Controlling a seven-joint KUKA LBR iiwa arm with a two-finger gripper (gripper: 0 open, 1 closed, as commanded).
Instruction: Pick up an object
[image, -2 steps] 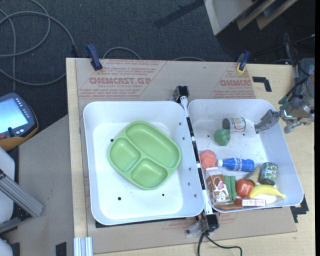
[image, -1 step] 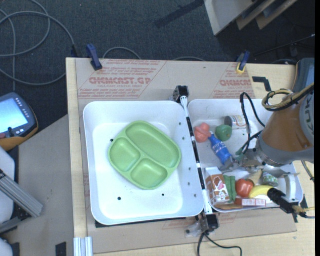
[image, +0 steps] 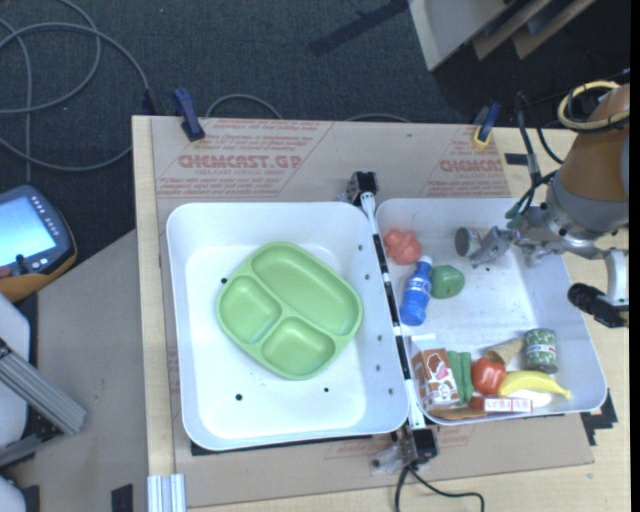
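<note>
Grey metal is what I see first: the tool (image: 478, 246) hangs over the upper part of the right bin (image: 560, 300), coming in from 3 o'clock under the orange band of the arm (image: 590, 165). Whether it is released or clenched I cannot tell from here, and I see nothing grasped in it. It stands beside a small grey piece near the bin's upper wall.

At 9 o'clock of the tool lies an orange-red object (image: 403, 245), close to the bin's left wall. At about 7 o'clock from the tool lie a green round object (image: 447, 281) and, touching it on the left, a blue bottle (image: 416, 292) with a white cap, tilted.

At 6 o'clock, well apart from the tool, a group of things is crowded at the lower wall: a small green can (image: 540, 350), a yellow banana (image: 535, 385), a red tomato-like object (image: 488, 375), and a brown-red box (image: 437, 378).

The left bin (image: 200, 400), at 9 o'clock, holds a light green plate (image: 290, 310) with three compartments. Both bins rest on the brown table (image: 300, 155).
</note>
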